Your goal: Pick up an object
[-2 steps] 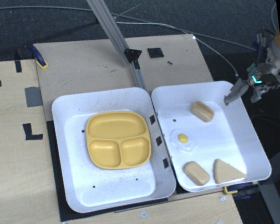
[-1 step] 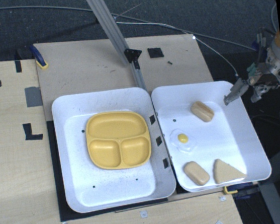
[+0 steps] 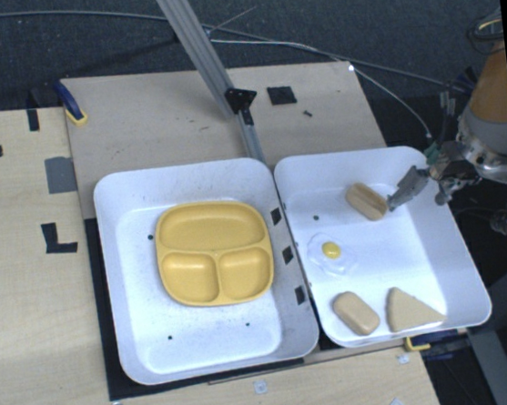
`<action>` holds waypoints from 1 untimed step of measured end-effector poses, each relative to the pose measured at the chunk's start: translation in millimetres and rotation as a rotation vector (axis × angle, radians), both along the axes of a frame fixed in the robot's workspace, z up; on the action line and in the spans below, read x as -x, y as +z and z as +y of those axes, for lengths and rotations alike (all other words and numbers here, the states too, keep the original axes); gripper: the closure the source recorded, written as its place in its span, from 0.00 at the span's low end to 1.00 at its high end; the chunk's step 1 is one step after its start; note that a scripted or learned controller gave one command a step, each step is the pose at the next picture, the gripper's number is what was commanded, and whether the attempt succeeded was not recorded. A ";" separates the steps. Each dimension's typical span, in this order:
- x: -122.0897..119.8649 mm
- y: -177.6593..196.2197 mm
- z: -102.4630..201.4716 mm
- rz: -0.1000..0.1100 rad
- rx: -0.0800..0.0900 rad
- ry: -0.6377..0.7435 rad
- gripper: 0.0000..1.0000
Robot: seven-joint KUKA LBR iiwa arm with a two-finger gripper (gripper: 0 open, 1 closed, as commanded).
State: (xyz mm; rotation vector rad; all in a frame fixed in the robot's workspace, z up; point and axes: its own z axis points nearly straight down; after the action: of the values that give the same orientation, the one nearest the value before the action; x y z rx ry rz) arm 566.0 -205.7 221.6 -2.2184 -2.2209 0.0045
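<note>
A smooth, glossy yellow plate (image 3: 214,251) with three rounded compartments lies in the left bin (image 3: 126,286). The right bin (image 3: 444,256) holds matte tan pieces: a short roll (image 3: 365,202) near the top, an oval loaf (image 3: 355,313) and a wedge (image 3: 412,309) side by side at the front, plus a small yellow ball (image 3: 331,251) on a clear disc. The gripper (image 3: 409,187) hangs just right of the roll; its opening cannot be told. The bins sit on a pale wooden tabletop (image 3: 23,271) marked with dark tape, over dark carpet.
</note>
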 end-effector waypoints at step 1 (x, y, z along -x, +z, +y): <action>6.6 -47.1 6.0 0.002 -0.001 0.000 0.00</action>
State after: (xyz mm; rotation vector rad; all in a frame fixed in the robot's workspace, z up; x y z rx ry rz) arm 559.3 -199.7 174.5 -2.2174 -2.2192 0.0053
